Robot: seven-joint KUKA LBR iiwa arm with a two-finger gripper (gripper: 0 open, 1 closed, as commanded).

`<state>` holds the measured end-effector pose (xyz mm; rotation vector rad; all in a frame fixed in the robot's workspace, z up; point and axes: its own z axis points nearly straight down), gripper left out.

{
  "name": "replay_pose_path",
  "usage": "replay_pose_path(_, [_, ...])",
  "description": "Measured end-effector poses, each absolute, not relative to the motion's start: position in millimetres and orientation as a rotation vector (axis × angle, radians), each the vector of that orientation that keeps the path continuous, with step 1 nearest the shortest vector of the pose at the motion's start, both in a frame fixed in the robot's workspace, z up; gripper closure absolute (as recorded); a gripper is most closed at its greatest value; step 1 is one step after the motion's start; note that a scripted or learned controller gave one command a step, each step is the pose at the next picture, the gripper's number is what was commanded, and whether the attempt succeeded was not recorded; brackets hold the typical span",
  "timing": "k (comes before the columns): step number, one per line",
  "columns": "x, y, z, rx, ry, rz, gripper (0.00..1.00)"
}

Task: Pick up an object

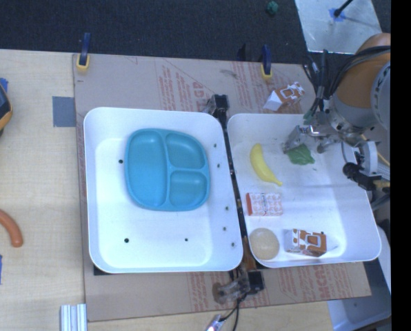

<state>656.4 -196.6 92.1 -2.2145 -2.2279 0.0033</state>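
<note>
A wooden table (33, 185) carries a cardboard sheet (157, 81) with two white bins. The left bin (102, 247) holds a blue divided plate (167, 169). The right bin (357, 219) holds a banana (263, 164), a green item (301, 156), packets and a round bun (264, 243). The arm (361, 81) reaches in from the right, its gripper (306, 138) low over the green item; whether it is open or closed cannot be told. A sausage (7, 226) lies on the table at left.

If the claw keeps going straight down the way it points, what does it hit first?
Most likely the green item, which lies right under the claw in the right bin. Depth is hard to judge from above; it may already touch it.
</note>
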Motion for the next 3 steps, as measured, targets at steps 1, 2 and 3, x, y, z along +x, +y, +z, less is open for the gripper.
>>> replay_pose_path(1, [657.1, -197, 103, -2.212, -2.232, 0.003, 1.00])
replay_pose_path(2, [609.6, -171, 191, -2.218, -2.223, 0.001, 1.00])
replay_pose_path(3, [608.9, -171, 190, -2.217, -2.221, 0.004, 0.00])
